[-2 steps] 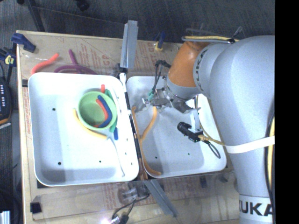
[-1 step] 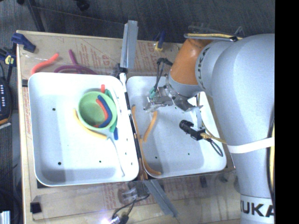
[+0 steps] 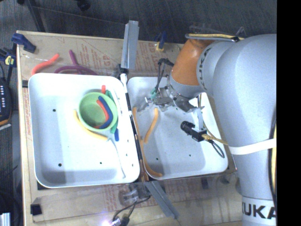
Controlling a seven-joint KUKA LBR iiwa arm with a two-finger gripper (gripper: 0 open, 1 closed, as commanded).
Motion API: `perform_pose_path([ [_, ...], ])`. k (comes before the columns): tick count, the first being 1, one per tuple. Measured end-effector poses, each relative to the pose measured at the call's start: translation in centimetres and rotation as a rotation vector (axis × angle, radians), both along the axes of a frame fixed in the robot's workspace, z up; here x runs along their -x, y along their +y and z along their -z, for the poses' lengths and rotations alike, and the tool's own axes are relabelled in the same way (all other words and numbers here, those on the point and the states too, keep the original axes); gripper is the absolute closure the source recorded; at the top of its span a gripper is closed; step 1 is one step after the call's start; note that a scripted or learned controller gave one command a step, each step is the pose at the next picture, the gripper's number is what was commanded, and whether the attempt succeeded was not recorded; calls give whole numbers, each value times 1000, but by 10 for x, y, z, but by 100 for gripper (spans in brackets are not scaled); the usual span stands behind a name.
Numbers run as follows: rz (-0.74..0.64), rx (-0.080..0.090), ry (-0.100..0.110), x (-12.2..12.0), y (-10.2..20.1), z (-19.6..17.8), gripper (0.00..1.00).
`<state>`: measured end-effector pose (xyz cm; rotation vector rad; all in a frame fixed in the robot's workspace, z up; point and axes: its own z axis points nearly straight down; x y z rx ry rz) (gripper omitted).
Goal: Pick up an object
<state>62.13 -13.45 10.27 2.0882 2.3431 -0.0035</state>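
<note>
Overhead, the gripper (image 3: 160, 99) is seen low in the right bin (image 3: 214, 166); its grip cannot be told. An orange strip (image 3: 151, 126) lies just below-left, its length running away from it.

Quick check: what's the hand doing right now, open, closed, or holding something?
Hand: low over the back of the right bin; open or closed cannot be told, and nothing visibly held.

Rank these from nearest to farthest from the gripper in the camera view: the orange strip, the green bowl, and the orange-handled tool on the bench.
From the gripper:
1. Orange strip, right bin, just below it.
2. Green bowl, left bin's middle.
3. Orange-handled tool, bench's far-left top corner.
</note>
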Motion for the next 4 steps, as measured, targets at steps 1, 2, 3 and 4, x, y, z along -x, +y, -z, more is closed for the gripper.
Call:
perform_pose_path([
  [1,-2,0,-1,0,0,-10,100],
  [2,-2,1,-1,0,0,-10,0],
  [3,-19,-4,4,13,-6,11,0],
  [4,-22,-2,4,13,-6,0,100],
])
